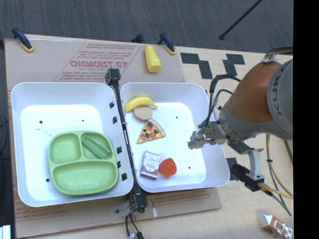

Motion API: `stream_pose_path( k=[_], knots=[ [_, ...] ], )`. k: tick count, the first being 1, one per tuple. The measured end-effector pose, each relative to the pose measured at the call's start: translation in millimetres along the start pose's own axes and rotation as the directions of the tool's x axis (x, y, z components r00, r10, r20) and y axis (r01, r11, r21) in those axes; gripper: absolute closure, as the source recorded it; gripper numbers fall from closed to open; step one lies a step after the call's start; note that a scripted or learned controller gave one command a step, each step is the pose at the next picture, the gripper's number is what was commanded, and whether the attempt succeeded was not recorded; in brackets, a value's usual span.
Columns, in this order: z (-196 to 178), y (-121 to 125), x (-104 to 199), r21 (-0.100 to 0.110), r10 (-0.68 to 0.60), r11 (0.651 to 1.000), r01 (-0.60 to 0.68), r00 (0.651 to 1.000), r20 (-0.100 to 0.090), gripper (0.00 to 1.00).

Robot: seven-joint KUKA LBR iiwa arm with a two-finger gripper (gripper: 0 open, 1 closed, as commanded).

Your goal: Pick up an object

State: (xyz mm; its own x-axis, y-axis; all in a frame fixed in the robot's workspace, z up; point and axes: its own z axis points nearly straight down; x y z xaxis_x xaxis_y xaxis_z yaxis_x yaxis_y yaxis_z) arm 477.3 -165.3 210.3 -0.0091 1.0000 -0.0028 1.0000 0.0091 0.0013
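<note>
Leftward across the right bin (199,91) lie the carton (150,165) and red tomato (168,167), then the bin's bare floor, then the gripper (195,142) by the right wall, holding nothing, its spread unclear.

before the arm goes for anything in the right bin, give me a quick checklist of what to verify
1. Claw over the right bin: ok, near its right wall.
2. Claw holding nothing: cannot tell, too blurred.
3. Targets apart from the claw: ok, pizza slice, red ball and small box lie to its left.
4. Red ball free of the small box: not ok, they touch.
5. Banana free: not ok, it rests against a tan disc.
</note>
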Motion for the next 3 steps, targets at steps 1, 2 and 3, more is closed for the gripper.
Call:
stream_pose_path(
  k=[1,2,3],
  knots=[
    [-0.2,0.0,0.1,0.0,0.001,1.0,-0.001,1.0,0.0,1.0],
    [1.4,-0.6,-1.3,0.002,0.001,1.0,-0.001,1.0,0.0,1.0],
    [8.6,-1.3,-2.4,0.006,0.002,1.0,-0.002,1.0,-0.003,1.0]
  ],
)
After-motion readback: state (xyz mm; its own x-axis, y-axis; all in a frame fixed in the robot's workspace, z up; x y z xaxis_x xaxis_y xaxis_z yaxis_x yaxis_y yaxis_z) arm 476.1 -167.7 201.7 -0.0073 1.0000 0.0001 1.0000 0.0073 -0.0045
